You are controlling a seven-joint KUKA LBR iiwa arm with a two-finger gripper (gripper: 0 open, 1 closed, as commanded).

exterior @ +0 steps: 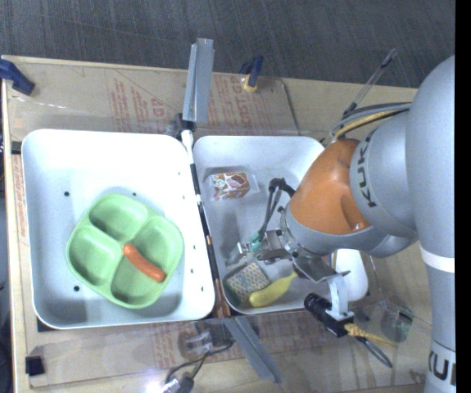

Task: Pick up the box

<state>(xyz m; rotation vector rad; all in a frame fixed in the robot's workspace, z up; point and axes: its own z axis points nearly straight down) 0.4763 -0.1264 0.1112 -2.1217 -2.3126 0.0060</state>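
Reaching in from three o'clock, the arm [366, 195] hangs low over the right bin [301, 147], and its pincer [266, 248] sits just above the clutter at the bin's six o'clock end; whether it is apart or together I cannot tell. The box [229, 184] lies flat near the bin's eleven o'clock corner, apart from the pincer and apparently untouched. Judging by this, the pick is not yet done: approach, grasp and lift all remain

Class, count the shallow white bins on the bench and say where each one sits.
2. One bin sits on the left, holding a green divided plate. The other bin sits beside it on the right, partly covered by the arm, so things inside may be hidden.
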